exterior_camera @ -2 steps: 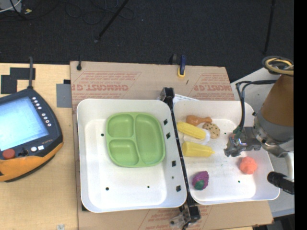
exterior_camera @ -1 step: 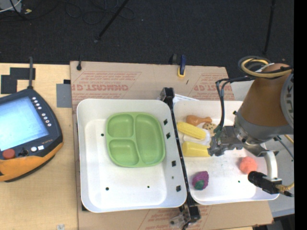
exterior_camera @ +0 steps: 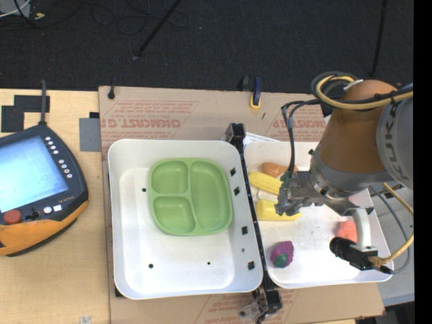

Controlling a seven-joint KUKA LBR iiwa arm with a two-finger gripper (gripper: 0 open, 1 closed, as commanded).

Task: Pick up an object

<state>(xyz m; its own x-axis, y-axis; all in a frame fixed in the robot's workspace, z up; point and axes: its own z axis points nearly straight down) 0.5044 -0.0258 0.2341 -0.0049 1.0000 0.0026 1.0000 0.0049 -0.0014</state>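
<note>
My gripper [exterior_camera: 287, 200] reaches down into the right bin [exterior_camera: 317, 275], low over its left side. Right beneath and beside it lies a yellow block [exterior_camera: 268, 211], and a corn cob [exterior_camera: 265, 181] rests just behind that. An orange roll-shaped thing [exterior_camera: 273, 169] sits further back near the corn. A purple and green toy [exterior_camera: 283, 253] lies toward the bin's front. A pink-orange piece [exterior_camera: 345, 229] shows at the right, partly hidden by the arm. Nothing is visibly between the fingers.
The left bin [exterior_camera: 131, 262] holds a green divided plate [exterior_camera: 190, 197]. A teach pendant [exterior_camera: 37, 181] lies on the bench at far left. A black divider [exterior_camera: 244, 201] runs between the two bins.
</note>
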